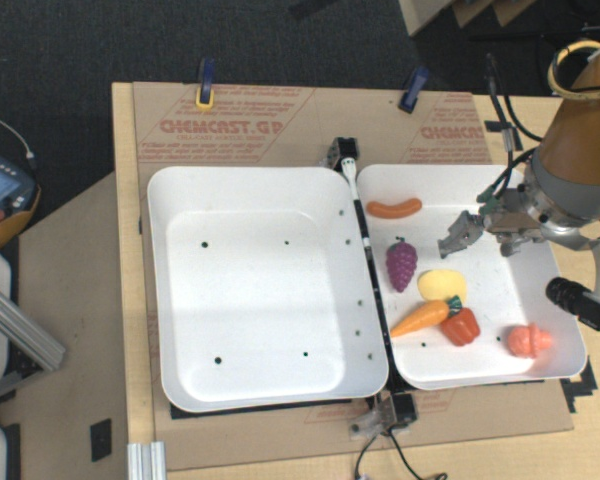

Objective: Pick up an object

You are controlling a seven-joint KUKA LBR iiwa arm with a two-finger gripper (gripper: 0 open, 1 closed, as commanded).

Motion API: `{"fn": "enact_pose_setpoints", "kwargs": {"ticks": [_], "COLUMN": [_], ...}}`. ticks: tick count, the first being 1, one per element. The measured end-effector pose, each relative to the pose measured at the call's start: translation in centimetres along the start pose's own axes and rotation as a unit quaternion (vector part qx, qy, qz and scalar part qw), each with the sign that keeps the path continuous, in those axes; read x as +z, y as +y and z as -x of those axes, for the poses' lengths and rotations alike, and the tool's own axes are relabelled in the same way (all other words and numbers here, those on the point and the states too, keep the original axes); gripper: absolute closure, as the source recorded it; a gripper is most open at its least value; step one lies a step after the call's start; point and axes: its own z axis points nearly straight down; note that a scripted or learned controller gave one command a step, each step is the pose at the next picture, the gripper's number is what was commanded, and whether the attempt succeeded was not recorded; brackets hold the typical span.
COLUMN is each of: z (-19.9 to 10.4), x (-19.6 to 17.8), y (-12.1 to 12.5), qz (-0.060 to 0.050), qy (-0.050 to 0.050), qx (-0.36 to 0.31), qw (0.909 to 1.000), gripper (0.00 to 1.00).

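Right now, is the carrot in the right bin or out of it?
In. The carrot lies flat on the right bin's floor near its left wall, its leafy end touching the red pepper, below the lemon.

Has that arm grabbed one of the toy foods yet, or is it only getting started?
Nothing looks picked up yet. The hot dog, grapes, lemon, carrot, red pepper and pink piece all lie in the right bin. In hand: the pincer hangs over that bin, above the lemon, with nothing between its fingers. Left: lowering, closing on one item and lifting it.
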Motion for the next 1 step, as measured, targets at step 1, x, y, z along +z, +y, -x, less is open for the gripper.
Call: {"fn": "enact_pose_setpoints", "kwargs": {"ticks": [1], "z": [-1.18], "x": [15.78], "y": [-3.46], "qz": [-0.002], "qy": [0.001], "qx": [0.001], "qw": [1.0000], "gripper": [0.00]}}
